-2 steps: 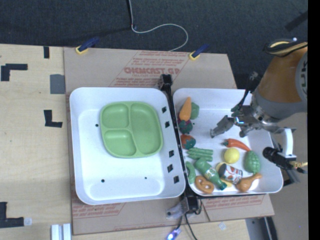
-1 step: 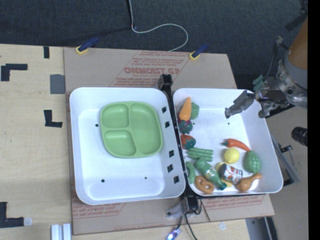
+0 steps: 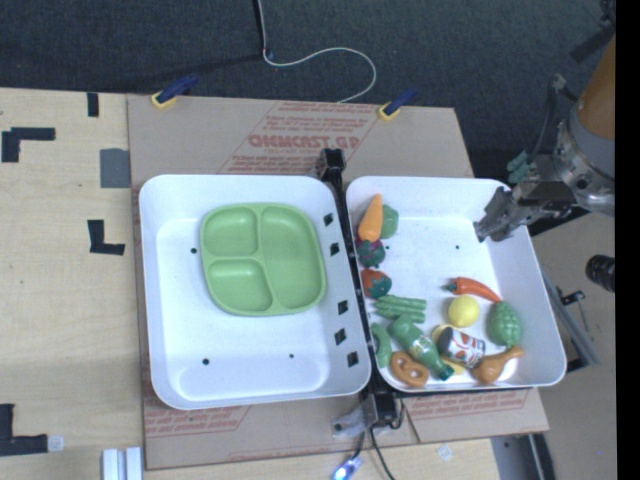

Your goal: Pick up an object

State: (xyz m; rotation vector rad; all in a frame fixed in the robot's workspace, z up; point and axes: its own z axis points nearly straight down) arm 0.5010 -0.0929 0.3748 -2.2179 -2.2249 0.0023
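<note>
Your arm came in from the right and hung over the upper right corner of the right bin. The tool pointed down and left, dark, just above the bin's right rim. You could not tell from this view how the tool was set; nothing showed gripped in it.

The toys lay well apart from the tool, crowded along the bin's left wall and lower edge. A carrot stood against the divider near the top, touching a green leafy piece. Below it, a dark green item and a red-and-green one. Green beans lay mid-bin. Lower right: a red chili, a lemon just beside it, a bumpy green vegetable, a small can, a green bottle, a drumstick and a pretzel-like brown piece, packed close, several touching.

The bin floor under the tool was bare white.

The left bin held a green divided plate, flat, in the upper middle. Both bins sat on a cardboard sheet on the counter, clipped at the far edge. A white cable looped behind it.
</note>
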